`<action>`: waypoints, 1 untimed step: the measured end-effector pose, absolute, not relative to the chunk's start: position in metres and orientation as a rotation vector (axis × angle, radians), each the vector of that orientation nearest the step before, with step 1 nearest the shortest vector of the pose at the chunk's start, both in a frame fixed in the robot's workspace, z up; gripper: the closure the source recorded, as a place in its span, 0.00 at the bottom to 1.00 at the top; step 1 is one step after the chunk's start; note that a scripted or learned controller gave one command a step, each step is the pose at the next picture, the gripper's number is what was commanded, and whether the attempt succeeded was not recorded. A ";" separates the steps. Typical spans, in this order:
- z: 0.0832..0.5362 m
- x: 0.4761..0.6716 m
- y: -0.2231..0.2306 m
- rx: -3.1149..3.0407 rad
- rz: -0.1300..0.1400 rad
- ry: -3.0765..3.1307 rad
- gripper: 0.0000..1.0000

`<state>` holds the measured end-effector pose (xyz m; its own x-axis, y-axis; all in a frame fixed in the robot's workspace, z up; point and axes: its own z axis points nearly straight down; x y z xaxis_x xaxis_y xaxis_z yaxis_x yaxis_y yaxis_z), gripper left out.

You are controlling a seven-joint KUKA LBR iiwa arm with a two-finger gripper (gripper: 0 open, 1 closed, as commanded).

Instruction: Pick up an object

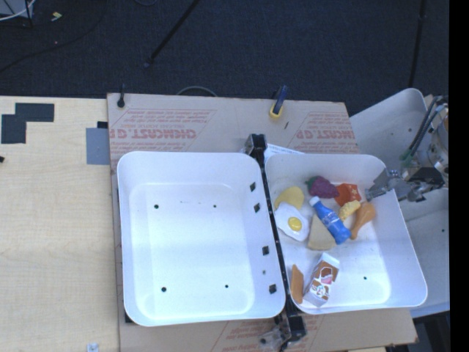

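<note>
The right bin [407,270] holds a pile of toy food. In it lie a blue bottle [331,222], a fried egg [293,224], a yellow piece [290,196], a purple piece [321,188], a red piece [349,193], an orange drumstick shape [363,217] and a tan wedge [319,237]. Nearer the front lie a small carton [322,281] and an orange stick [296,283]. My gripper [388,191] hovers over the bin's right rim, just right of the red and orange pieces. It stands open with nothing between its fingers.
The left bin [132,196] sits beside the right one, joined by a black clamp strip [265,226]. Both rest on a cardboard sheet [190,127]. A blue and yellow clamp [278,103] stands at the cardboard's back edge. A white panel [396,119] rises at the right.
</note>
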<state>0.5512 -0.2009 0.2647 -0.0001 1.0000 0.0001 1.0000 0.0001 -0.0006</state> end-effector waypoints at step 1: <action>0.138 0.554 -0.156 -2.208 0.008 -2.214 0.00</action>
<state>0.5543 -0.1555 0.1376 -0.0023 1.0000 0.0066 0.9999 0.0023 -0.0142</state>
